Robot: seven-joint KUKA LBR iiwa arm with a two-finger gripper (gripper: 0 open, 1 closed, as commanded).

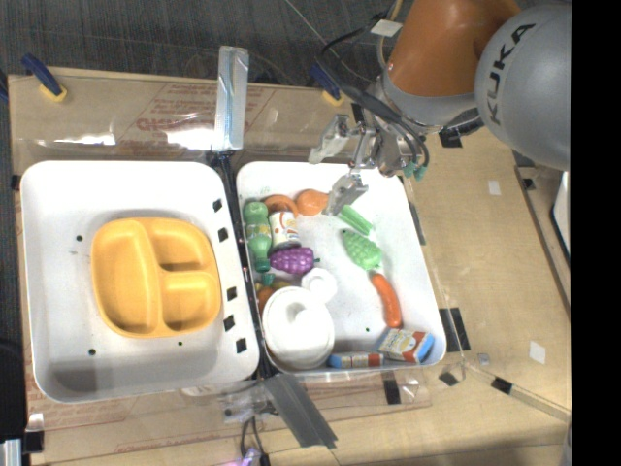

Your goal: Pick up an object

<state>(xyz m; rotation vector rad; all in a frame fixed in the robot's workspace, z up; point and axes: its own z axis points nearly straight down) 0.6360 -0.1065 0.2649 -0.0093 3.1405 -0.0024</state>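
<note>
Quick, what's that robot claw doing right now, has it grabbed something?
Gripper: above the far end of the right bin, nothing seen between its fingers; open or shut cannot be told.

Bright, even light falls from above me; glare whitens the plastic sheet behind the bins; soft shadows pool under the yellow tray; everything looks slightly soft.

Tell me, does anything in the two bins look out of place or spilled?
Nothing stands out. The yellow tray lies flat in the left bin; the toys, among them the purple grapes, lie crowded but contained in the right bin.
</note>
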